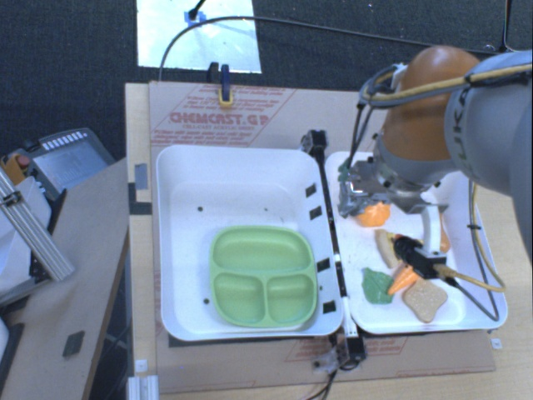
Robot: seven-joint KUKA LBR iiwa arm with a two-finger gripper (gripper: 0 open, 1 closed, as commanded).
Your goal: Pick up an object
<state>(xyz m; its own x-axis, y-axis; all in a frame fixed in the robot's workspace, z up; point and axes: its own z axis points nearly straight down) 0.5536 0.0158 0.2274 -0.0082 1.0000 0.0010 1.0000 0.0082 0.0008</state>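
Note:
My gripper (358,197) hangs low over the back left part of the right bin (475,223), under the grey and orange wrist. Its metal tip is right beside an orange fruit (374,215), touching or nearly touching its upper left side. Nearer the front of this bin lie a beige piece (385,245), a green leafy piece (376,286), a small carrot (402,279) and a slice of bread (425,301). Another orange piece (445,241) peeks out on the right behind the bracket.
In the left bin (191,190), a green divided plate (263,275) sits at the front. A black clip strip (325,215) runs along the wall between the two bins. A yellow cable (479,283) loops across the right bin's front right.

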